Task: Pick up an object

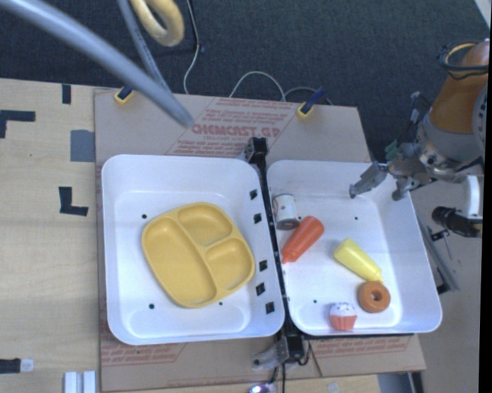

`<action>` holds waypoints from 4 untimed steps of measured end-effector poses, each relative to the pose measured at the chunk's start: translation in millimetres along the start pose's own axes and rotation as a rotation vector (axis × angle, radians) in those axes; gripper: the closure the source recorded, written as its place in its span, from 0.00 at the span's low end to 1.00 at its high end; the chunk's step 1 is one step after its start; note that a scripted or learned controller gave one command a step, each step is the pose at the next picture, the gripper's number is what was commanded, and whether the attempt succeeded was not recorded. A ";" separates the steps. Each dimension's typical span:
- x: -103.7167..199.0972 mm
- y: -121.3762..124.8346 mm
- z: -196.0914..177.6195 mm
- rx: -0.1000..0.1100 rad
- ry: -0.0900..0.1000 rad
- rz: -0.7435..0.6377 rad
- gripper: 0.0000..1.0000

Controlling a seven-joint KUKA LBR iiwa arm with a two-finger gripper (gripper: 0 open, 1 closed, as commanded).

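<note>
You are at the very start of this pick: nothing is lifted yet. Your gripper sits at about two o'clock in the camera view, over the far right corner of the right bin, just inside its rim. Two dark finger tips splay outward there, so the jaws look spread apart, and nothing sits between them.

Every candidate lies on the floor of that right bin. The orange carrot rests tilted near the bin's left wall, at about nine o'clock from the bin's middle, with a small white cup just beside its upper end. The yellow piece lies near the bin's centre, at five o'clock from the gripper. The small doughnut sits just below it, close to touching. A cupcake stands at six o'clock, near the front rim.

The left bin holds a yellow divided plate, well apart from the arm.

What is left, as I judge it, is nearly everything: you choose a target, descend, close and raise. The yellow piece is the nearest, though the doughnut crowds its lower end.
</note>
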State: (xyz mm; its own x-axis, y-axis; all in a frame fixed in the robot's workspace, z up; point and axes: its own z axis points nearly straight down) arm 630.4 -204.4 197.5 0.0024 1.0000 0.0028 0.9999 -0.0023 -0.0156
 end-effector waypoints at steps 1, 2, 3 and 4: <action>0.6 3.2 -9.2 -0.014 -0.003 -0.004 0.00; -1.5 11.0 38.0 -0.011 -0.004 -0.005 0.00; 6.5 9.3 99.8 -0.010 -0.003 -0.005 0.00; 7.1 9.8 112.7 -0.015 -0.005 -0.005 0.00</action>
State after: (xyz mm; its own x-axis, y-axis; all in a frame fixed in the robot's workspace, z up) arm 638.5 -197.0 84.7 -0.0030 1.0000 -0.0021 1.0000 0.0030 -0.0009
